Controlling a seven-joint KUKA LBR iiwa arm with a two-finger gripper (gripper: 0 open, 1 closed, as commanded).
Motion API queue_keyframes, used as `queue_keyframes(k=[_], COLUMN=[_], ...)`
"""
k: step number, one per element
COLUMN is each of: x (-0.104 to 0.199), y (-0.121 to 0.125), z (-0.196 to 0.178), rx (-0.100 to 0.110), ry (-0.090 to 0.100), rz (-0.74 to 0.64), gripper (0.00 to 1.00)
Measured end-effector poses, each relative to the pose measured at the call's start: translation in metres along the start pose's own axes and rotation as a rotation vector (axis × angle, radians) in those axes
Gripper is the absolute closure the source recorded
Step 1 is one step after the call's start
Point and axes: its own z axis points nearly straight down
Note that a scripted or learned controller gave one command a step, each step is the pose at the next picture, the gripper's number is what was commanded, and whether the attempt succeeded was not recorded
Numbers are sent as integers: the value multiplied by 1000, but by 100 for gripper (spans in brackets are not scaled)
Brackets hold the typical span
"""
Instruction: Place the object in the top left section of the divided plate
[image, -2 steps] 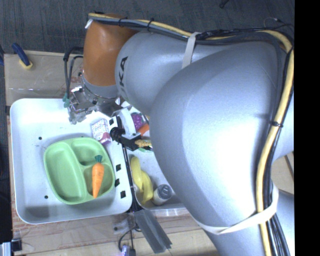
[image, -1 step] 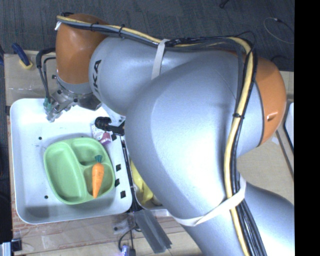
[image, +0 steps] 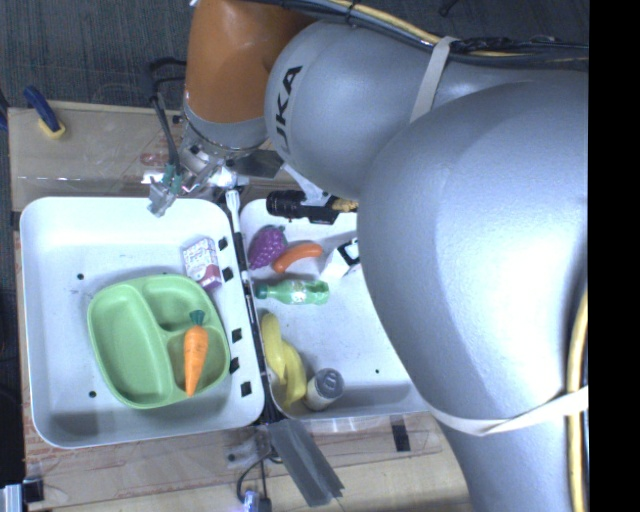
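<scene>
Seen from above at a slant, two shallow white bins sat side by side on a wooden counter (image: 90, 140), and a large grey arm with an orange band reached in from the right, covering much of the right bin (image: 340, 385). In the left bin (image: 50, 250) lay a light green divided plastic plate (image: 125, 345) with three sections, set near the bin's middle, probably so each section could be reached from above. An orange toy carrot with a green top (image: 194, 355) lay in the plate's right-hand section, its green end toward the far side; the other two sections were bare. A small red and white carton (image: 202, 261) lay just beyond the plate's far right rim, on the bin floor. The arm's hand (image: 165, 190) hung over the far edge of the left bin, apart from every object; it was too small and blurred to tell whether its fingers were wide or narrow, and nothing could be seen between them. In the right bin sat a purple bunch of toy grapes (image: 266, 246), an orange and white toy piece (image: 298, 256) touching it, a green plastic bottle (image: 292, 292) lying on its side, a yellow toy banana (image: 280, 365) and a small grey-capped jar (image: 324, 386) at the near edge. Judging by this layout, the carrot was likely the task's object, and it appeared to be resting in the wrong section.
</scene>
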Motion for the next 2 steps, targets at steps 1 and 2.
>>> queue_keyframes(k=[1, 2], x=[6, 49], y=[-19, 14], z=[16, 64], rx=[4, 3], ry=[3, 3], rz=[-120, -182], gripper=[100, 100])
